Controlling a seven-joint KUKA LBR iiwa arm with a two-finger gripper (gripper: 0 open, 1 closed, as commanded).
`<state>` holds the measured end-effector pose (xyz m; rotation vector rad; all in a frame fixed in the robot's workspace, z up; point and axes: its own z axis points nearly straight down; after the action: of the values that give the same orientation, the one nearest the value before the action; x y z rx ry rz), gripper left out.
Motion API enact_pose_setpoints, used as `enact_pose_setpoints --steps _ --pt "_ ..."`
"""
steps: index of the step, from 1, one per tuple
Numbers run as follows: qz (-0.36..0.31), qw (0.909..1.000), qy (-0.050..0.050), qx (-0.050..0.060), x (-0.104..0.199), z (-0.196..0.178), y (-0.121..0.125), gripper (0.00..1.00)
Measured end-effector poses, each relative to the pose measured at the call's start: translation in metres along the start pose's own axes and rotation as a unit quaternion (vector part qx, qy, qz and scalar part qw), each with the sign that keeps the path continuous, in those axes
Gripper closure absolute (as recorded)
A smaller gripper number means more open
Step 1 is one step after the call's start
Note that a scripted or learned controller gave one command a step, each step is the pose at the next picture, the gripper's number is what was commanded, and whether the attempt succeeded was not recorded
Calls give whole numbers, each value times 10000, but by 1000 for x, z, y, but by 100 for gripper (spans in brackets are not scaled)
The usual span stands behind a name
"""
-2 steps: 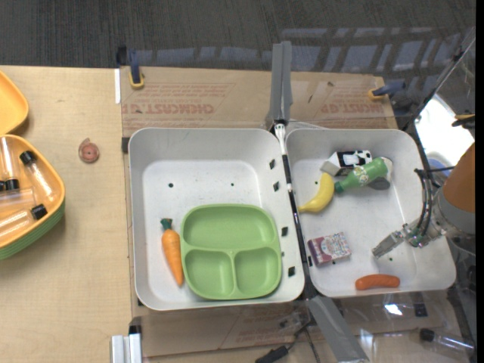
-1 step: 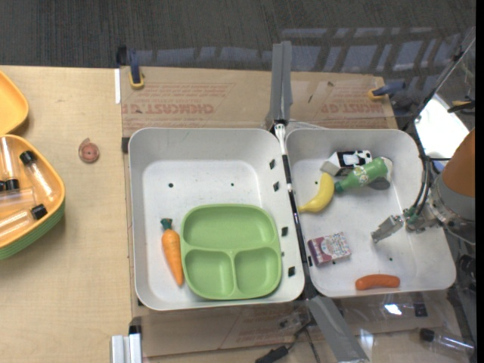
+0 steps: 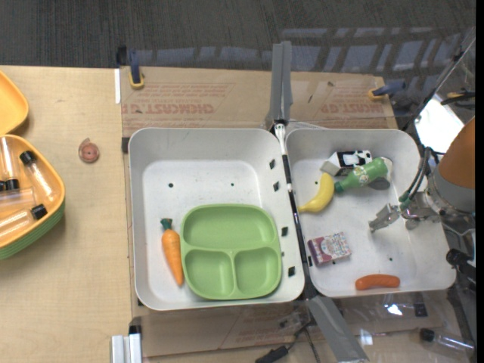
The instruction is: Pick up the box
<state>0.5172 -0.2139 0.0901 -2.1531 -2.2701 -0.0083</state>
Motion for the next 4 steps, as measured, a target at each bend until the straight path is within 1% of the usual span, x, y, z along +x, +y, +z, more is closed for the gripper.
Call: enact_pose_setpoints --steps 1,2,3,4 --pt "714 9974 16 10 1 0 22 0" --pt "364 9993 -62 -13 116 1 -13 0" --pt "223 9997 -66 -19 24 -1 -39 0" --pt "2068 9784 -60 -25 78 -46 -36 0"
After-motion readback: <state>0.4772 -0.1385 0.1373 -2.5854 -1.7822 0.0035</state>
